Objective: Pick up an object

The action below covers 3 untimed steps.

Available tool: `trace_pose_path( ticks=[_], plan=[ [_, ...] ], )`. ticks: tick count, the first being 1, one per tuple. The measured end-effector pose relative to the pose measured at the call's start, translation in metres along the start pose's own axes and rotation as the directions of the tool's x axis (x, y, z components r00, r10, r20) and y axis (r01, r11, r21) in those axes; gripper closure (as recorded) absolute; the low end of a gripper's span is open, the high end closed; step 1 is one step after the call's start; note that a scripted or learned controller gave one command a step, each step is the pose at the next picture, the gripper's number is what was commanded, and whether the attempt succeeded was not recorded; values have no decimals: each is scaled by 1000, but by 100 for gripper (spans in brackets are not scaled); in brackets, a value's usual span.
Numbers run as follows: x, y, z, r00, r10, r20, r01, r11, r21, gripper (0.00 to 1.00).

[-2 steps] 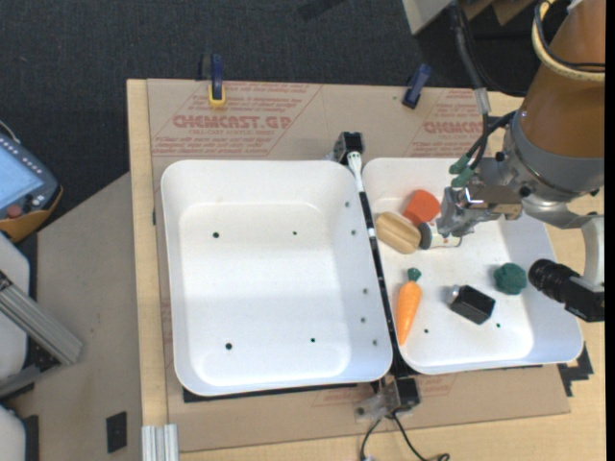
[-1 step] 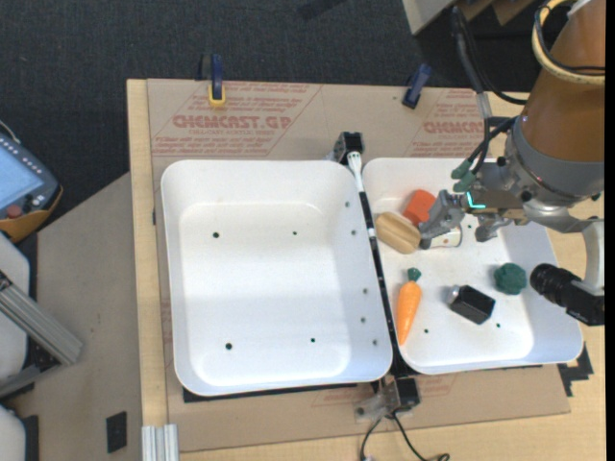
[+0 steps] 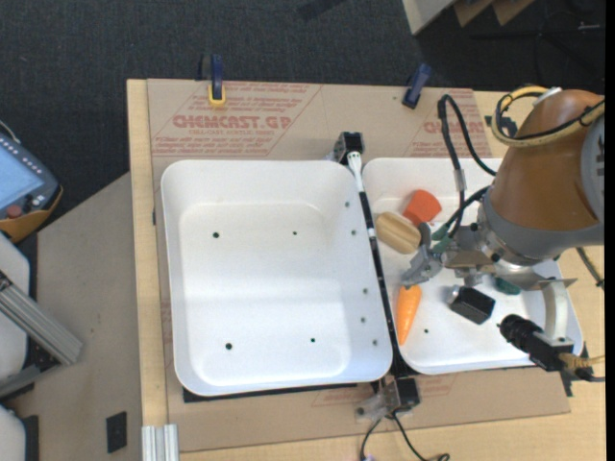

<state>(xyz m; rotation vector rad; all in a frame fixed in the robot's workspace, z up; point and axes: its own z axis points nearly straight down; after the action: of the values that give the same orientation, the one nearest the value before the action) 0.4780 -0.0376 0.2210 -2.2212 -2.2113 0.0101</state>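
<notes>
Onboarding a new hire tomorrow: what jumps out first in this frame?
The big grey-and-orange arm reaching in from the right over the right bin dominates. Beneath it sits a small clutter: an orange carrot near the divider, a tan wooden piece, an orange block and a black block. The left bin is a plain white expanse.

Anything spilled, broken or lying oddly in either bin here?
Nothing stands out. The carrot, wooden piece, orange piece and black block lie loose inside the right bin, none spilled over its rim.
</notes>
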Motion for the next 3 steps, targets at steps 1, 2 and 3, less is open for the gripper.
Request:
trace_pose_path(
  ticks=[1,2,3],
  plan=[
    [47,25,38,1000,-7,-1,7,1000,-6,0],
    [-9,91,-19,1000,-1,5,1,1000,-20,0],
    [25,46,31,1000,-5,-1,5,1000,-4,0]
  ],
)
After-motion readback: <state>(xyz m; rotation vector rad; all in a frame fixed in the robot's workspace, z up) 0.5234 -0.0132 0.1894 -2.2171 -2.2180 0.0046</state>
